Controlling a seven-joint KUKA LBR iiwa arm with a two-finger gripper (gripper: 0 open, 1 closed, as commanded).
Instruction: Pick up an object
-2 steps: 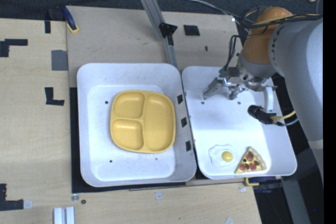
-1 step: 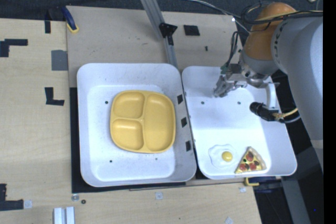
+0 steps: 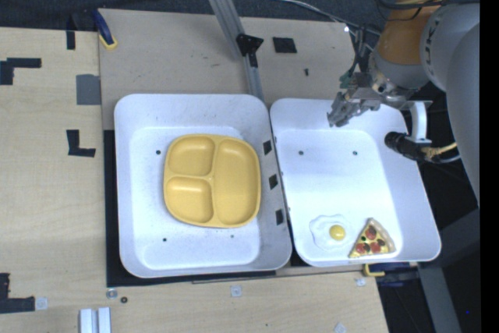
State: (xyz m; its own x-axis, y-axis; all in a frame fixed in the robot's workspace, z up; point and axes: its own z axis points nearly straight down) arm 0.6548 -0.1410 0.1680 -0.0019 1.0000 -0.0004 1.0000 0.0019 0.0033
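A yellow divided plate (image 3: 211, 180) lies in the middle of the left bin (image 3: 132, 121). In the right bin (image 3: 351, 168), near its front edge, a toy fried egg (image 3: 330, 232) rests beside a toy pizza slice (image 3: 372, 239). My gripper (image 3: 341, 115) hangs over the right bin's back edge, well away from both toys. Nothing shows between or under its tip.
A slanted metal post (image 3: 226, 12) rises behind the gap between the bins. Cables (image 3: 413, 146) trail along the right bin's right rim. Black tape marks dot the wooden bench (image 3: 47, 168) at the left.
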